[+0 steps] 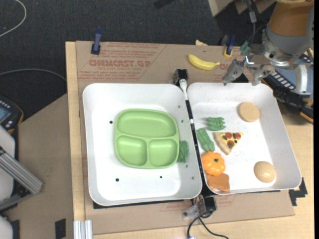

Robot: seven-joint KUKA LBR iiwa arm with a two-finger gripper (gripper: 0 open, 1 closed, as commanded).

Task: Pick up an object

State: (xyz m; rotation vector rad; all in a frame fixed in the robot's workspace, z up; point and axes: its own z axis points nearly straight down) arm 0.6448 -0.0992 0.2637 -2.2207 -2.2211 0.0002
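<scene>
My gripper (245, 74) hangs above the far edge of the right bin (284, 133), fingers spread apart with nothing between them. In that bin lie a tan round cookie (248, 112), a pizza slice (228, 141), two green vegetable pieces (216, 123) (205, 139), an orange pumpkin (214, 164), a brown piece (220, 182) at the near edge and a beige round bun (264, 172). The cookie is the nearest object to the gripper, below it in the view.
The left bin (94, 133) holds a green divided tray (147, 138) with a small green piece (183, 151) beside it. A yellow banana (203, 62) lies on the cardboard behind the bins. Blue clamps (96, 42) stand at the board's far edge.
</scene>
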